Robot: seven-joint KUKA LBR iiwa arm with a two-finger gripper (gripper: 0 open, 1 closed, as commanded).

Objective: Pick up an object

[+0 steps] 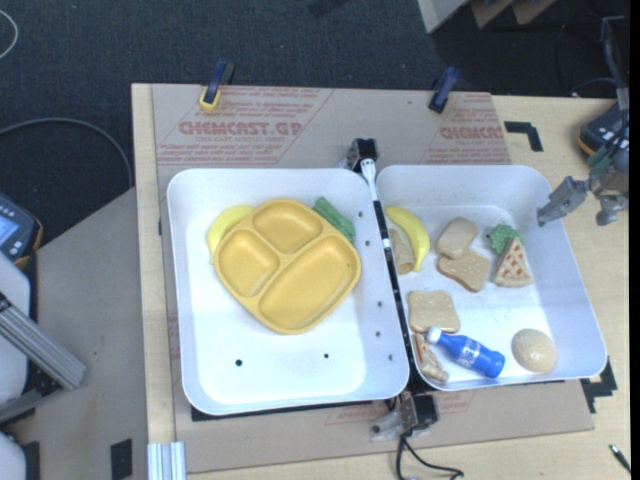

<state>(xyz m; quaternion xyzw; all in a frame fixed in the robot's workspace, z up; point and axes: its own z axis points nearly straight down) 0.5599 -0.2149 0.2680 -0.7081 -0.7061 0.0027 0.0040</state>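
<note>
In the camera view the gripper (585, 200) hangs at the right edge, above the far right rim of the right bin (585, 298), with nothing between its fingers; they look spread apart, one grey finger (560, 201) pointing left over the rim and the other near the frame's edge. The right bin holds the likely targets: a blue bottle (470, 354) with a white cap lying on its side near the front wall, a round tan bun (533, 349) just right of it, a watermelon slice (512, 265), pieces of toast (433, 310) and a banana (412, 233) against the divider. The left bin (200, 368) holds a yellow divided tray (288, 264) covering most of a second yellow piece and a green one. For a good pick I would go for the watermelon slice or the bun, since each lies apart from its neighbours and near the arm; come straight down with the fingers straddling the narrower side, and keep clear of the bin wall. The counter (300, 118) is brown-papered, printed in red with "CHEMCAST GP", repeated and partly cut off by the bins. The bottle's label is too small to read.
</note>
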